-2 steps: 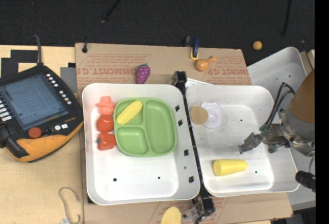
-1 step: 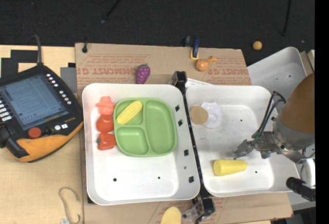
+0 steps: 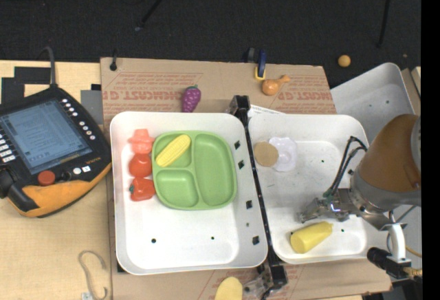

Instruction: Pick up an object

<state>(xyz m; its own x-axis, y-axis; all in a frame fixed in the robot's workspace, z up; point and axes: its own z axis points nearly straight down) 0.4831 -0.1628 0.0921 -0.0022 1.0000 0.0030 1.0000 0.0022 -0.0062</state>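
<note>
Looks like a light, smooth, kinda slippery yellow wedge point(image 3: 311, 236) at lower right of the frame, best pinched across its flat sides, gripper point(image 3: 317, 210) hovering just above, can't tell open or closed.

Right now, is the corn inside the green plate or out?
Inside. The corn lies in the green plate's top-left compartment.

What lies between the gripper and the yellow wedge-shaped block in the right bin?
Bare white bin floor; camera view shows gripper just above yellow wedge-shaped block.
</note>
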